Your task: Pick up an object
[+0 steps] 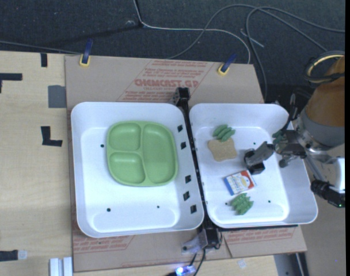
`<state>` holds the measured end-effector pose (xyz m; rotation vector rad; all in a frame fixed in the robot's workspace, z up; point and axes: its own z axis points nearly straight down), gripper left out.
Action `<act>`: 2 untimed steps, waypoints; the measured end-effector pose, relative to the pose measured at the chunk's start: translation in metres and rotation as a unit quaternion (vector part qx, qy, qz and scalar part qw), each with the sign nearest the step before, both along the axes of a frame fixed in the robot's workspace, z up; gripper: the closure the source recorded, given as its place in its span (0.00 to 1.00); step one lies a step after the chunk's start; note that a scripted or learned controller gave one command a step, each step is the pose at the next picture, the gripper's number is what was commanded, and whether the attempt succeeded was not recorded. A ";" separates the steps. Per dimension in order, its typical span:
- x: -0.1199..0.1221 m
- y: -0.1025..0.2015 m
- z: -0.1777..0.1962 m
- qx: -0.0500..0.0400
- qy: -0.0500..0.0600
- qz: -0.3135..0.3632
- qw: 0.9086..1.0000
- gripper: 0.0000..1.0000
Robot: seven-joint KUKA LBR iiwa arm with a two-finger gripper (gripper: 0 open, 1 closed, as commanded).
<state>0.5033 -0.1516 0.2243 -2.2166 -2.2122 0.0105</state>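
White bins: two shallow trays side by side on a brown cardboard sheet (163,76); left bin (86,171), right bin (296,203).
Left bin contents: a green divided plate (143,153) with three compartments, lying near the bin's centre.
Right bin contents: four small items, all apart from one another.
Green piece, upper: a small green leafy item (223,132) at about 11 o'clock of the right bin's floor.
Tan piece: a beige slice (221,149) just below it, towards 10 o'clock.
Carton: a small white, blue and red packet (239,182) near the bin's centre.
Green piece, lower: a second green item (242,203) at 6 o'clock, near the front wall.
Arm: enters from 3 o'clock, over the right bin's right wall.
Gripper (255,160): dark tip above the bin floor, just up and right of the carton, right of the tan slice.
Jaws: cannot tell how far apart they stand; nothing is seen between them.
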 end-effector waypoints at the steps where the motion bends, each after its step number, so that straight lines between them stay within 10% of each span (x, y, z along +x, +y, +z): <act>1: 0.002 0.000 0.005 -0.001 -0.005 0.001 1.000 0.00; 2: -0.002 -0.003 -0.059 0.000 -0.002 0.001 1.000 0.00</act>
